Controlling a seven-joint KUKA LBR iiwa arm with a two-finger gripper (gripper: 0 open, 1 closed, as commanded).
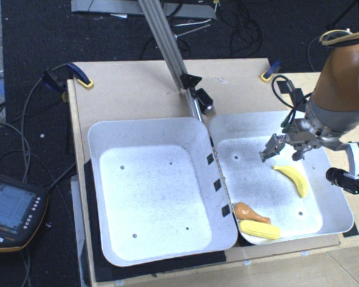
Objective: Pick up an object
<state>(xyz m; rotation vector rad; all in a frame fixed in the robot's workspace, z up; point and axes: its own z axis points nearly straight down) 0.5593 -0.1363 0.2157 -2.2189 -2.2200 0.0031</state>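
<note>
So here we're looking down on the two bins, and we'll use the right bin [228,144] as our anchor for everything. The gripper [281,150] hangs over that bin's upper middle, fingers spread apart with nothing between them. One finger [271,149] points toward the divider side, the other sits closer to the bin's far-right wall.

The banana [292,178] lies just below the gripper, toward the bin's right half, curved and lying flat, not touching the fingers as far as we can see. It has plenty of bare floor around it on all sides, so it's well clear of the walls.

The crowded spot is the bin's near-left corner: an ear of corn [260,229] lies right along the near rim, and an orange-brown piece [250,212] that looks like a toy drumstick sits touching or just beside it, tucked up against the wall shared with the left bin [108,174]. Not much room to get in there.

The rest of the right bin's floor is open, especially the upper-left stretch next to the divider.
</note>
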